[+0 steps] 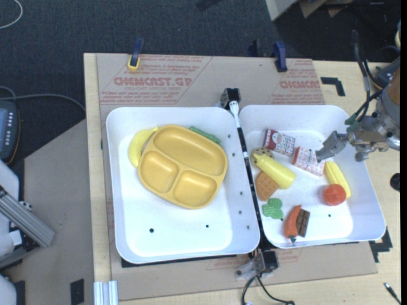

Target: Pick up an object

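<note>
From the overhead camera view I see the gripper (336, 146) hanging at the right side of the frame, over the upper right part of the right bin (375, 224). Whether its fingers are apart or together I cannot tell; the end of the tool is a grey blur against the white floor, and nothing visibly sits between them.

I judge this to be the approach step: nothing is lifted yet. The nearest candidates lie just below and left of the tool: a yellow corn cob (336, 176), a red tomato (334, 195) touching its lower end, and a red-and-white packet (310, 160) just left of the gripper. My next move would call for choosing one piece, centring over it, and descending straight.

Crowding is the trouble. The corn and tomato touch, and a second packet (280, 143) and a yellow bottle (275, 170) lie near, so a sloppy descent could nudge neighbours. Further down the bin are a waffle piece (267, 185), a green toy (273, 208) and a carrot (292, 222).

The left bin (121, 227) carries a yellow divided plate (183, 165) over a banana (136, 146), well apart from the tool.
</note>
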Motion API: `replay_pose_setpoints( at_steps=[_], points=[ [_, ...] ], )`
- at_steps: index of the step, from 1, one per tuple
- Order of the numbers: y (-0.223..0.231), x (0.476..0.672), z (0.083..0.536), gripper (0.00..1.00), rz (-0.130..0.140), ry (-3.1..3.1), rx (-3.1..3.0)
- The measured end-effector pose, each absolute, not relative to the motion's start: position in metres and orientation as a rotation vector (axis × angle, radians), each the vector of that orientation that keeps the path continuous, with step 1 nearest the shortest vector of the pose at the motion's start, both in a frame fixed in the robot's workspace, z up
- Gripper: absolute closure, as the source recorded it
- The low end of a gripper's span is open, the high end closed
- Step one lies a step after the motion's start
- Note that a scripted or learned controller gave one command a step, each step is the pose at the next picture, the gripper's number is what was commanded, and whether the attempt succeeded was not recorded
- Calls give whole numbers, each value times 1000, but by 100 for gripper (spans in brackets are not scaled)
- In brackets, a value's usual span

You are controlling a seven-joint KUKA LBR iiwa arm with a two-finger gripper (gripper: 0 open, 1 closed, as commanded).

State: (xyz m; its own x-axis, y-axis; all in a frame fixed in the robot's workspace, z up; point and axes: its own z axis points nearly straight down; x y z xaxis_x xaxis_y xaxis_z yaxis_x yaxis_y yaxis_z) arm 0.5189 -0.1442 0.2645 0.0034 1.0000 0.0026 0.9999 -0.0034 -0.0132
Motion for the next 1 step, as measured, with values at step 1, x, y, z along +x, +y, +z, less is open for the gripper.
replay_pose_setpoints(
  at_steps=[1],
  points=[
    [-144,521,271,0,0,-2221,-2221]
  ],
)
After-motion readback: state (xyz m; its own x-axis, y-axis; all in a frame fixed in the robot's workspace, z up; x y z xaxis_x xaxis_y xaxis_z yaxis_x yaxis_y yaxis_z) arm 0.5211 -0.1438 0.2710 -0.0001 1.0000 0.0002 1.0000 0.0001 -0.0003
